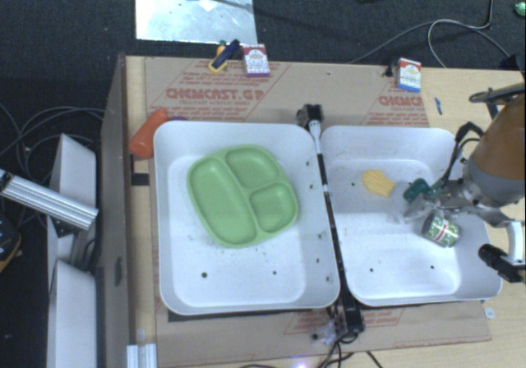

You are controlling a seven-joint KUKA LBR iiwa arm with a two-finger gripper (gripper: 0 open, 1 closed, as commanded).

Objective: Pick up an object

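In the right bin (394, 276) lie a yellow rounded piece (378, 183), a small teal object (417, 190) and a green and silver can (441, 231) on its side. My gripper (426, 206) reaches in from the right, low over the bin floor between the teal object and the can, close to both. The arm's body hides part of the bin's right side. The left bin (189, 276) holds a light green divided tray (242, 194).
On the bench behind the bins sit an orange object (148, 132), two small red and white boxes (256, 60) (408, 75) and a yellow-handled tool (222, 56). A black clamp (311, 116) stands at the bins' joint. Cables run at the right.
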